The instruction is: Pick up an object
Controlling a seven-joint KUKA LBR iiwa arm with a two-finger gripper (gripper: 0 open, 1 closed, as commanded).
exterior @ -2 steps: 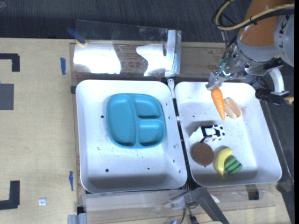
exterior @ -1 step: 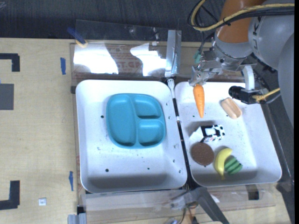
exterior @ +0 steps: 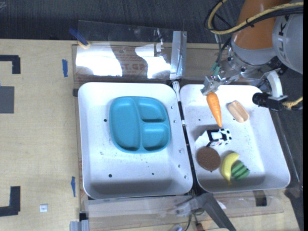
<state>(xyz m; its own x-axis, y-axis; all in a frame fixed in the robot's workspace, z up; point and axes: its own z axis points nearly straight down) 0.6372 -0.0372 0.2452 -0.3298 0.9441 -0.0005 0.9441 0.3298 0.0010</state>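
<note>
Jaws [exterior: 211, 84] pinch one carrot [exterior: 215, 108] by top; right bin [exterior: 276, 150]: five objects; left: one blue tray [exterior: 139, 123].

right bin [exterior: 269, 174] crowded; left bin's [exterior: 91, 143] edges free.

Arm [exterior: 269, 28]: grey rounded body, wide orange band above the wrist, pale grey joint housing to its right. Black and yellow cables [exterior: 226, 11] loop around it. Claw [exterior: 214, 83]: small, metallic grey, teal detail beside it.
</note>
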